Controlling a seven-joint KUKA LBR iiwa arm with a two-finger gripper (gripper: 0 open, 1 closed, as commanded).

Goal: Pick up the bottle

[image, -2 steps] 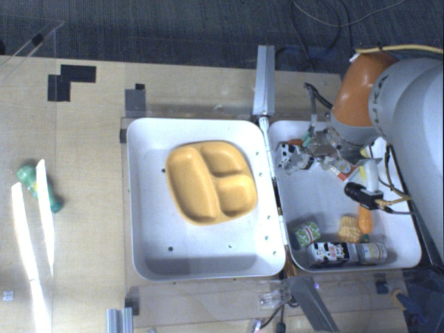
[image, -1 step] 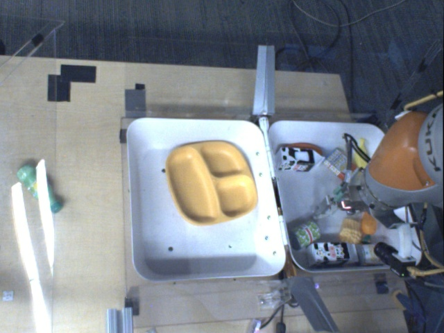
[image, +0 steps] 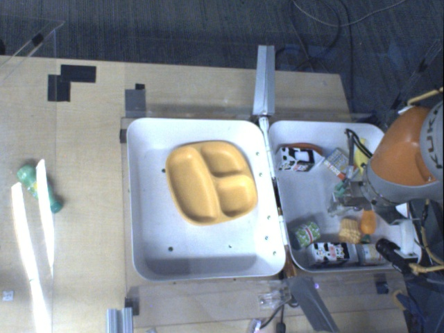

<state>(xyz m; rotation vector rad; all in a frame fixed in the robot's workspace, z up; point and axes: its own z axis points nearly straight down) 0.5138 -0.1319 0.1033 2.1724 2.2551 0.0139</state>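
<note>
My gripper (image: 345, 201) hangs low over the middle of the right bin (image: 316, 186), below the arm's orange band (image: 401, 152). Just right of and below it lies a small orange bottle-like object (image: 368, 222), with a yellow textured item (image: 349, 232) touching its left side. Nothing shows between the gripper's tips from this angle, and the wrist hides what lies beneath it.
The right bin also holds a black-and-white carton (image: 297, 158), a green packet (image: 306, 233), another black-and-white box (image: 327, 252), a grey packet (image: 336, 160) and a yellow item (image: 359, 152). A yellow divided plate (image: 211, 181) sits in the left bin (image: 149, 241).
</note>
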